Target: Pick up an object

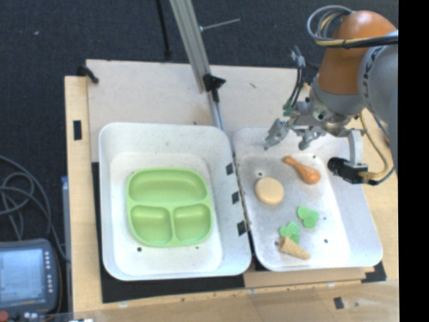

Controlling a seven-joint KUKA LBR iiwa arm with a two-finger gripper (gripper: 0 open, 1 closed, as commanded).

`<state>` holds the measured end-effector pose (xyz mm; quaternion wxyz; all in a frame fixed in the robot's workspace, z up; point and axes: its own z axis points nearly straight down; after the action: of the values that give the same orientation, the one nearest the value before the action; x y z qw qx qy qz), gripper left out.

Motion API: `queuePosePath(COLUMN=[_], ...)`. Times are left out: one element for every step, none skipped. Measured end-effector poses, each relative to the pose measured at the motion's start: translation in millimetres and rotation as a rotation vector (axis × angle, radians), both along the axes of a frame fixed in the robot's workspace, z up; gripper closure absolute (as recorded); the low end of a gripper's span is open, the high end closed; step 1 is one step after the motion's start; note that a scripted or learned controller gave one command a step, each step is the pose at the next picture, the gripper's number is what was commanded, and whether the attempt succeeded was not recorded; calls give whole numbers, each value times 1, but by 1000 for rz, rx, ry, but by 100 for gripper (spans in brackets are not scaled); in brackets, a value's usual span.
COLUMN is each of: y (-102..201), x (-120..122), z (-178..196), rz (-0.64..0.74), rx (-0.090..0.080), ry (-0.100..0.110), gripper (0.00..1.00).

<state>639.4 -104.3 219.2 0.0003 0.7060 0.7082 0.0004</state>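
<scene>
End effector (pixel 289 139) hung over the far rim of the right bin (pixel 355 237). Fingers apart, nothing between them. That rim sat close beneath it, so room was tight there. Open bin floor ran nearer the camera from it and along the bin's right wall. The seam between the bins lay a little to its left in the view.

Orange drumstick (pixel 302 169) lay just camera-side of the end effector, near it but not touching, on bare floor with its thick end pointing right. Tan round disc (pixel 269 191) sat further camera-side and slightly left, apart from the drumstick. Green heart piece (pixel 308 216), a second green piece (pixel 289 231) and a cone (pixel 295 248) lay well apart from the end effector, by the bin's near rim. The cone touched the second green piece.

Both bins were shallow, matte white and faintly speckled, with rounded corners. The drumstick looked smooth and plastic, the disc flat-topped and dull, the cone pale and tapered.

Left bin (pixel 161 139), well to the left of the end effector, held a light green divided tray (pixel 167 205) with three compartments and rounded corners. Surface (pixel 134 86) was a pale board under both bins. A ribbed metal mast (pixel 191 32) rose far-left of the end effector.
</scene>
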Motion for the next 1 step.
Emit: queuePosePath(y=[0], x=[0], z=[0], rz=[0], rx=[0], ry=[0], gripper=[0])
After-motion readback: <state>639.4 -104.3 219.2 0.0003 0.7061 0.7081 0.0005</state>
